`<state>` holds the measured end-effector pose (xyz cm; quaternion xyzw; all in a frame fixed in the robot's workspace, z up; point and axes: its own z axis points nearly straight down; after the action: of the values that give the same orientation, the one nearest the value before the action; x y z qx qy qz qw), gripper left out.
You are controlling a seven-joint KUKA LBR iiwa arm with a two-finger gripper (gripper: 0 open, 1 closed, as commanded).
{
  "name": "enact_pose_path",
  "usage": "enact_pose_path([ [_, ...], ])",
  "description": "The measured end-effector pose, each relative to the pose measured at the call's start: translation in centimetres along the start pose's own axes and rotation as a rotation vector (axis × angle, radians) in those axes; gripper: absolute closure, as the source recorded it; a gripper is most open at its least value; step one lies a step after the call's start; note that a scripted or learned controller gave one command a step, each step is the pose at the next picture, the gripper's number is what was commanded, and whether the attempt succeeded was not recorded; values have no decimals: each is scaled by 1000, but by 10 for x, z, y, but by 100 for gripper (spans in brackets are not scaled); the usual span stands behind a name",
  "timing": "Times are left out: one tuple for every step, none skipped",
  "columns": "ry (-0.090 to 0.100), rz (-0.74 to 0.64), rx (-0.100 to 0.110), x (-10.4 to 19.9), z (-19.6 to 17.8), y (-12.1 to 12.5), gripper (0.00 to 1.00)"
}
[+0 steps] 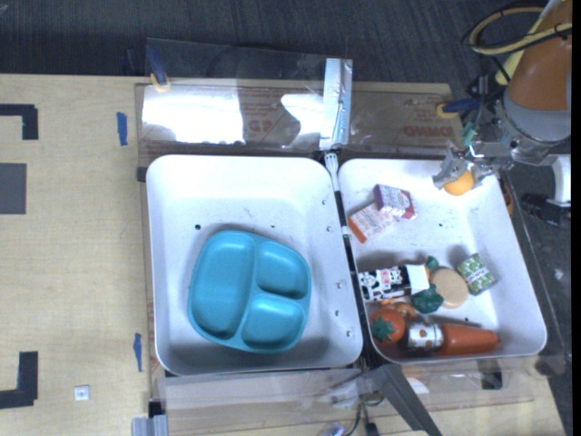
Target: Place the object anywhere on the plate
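Note:
A blue plate (250, 289) with three compartments lies in the left white bin (195, 193), with nothing on it. My gripper (457, 176) hangs over the far right corner of the right bin (436, 225). A small orange-yellow object (463, 184) sits between its fingertips, raised off the bin floor. The grey arm with its orange band (543, 75) reaches in from the upper right. The gripper is far to the right of the plate and beyond it.
The right bin holds a pink-and-white carton (383, 209), a cow-patterned carton (381, 282), a green packet (477, 272), a tan round piece (449, 287), a carrot (465, 339) and a small can (423, 336). A raised divider (340, 234) separates the bins. Yellow cables (499, 25) loop by the arm.

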<state>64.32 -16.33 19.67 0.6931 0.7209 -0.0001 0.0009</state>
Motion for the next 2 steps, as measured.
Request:
enact_pose_path([
  [2, -112, -1, 72, 65, 27, 100],
  [4, -131, -5, 152, 0, -35, 100],
])
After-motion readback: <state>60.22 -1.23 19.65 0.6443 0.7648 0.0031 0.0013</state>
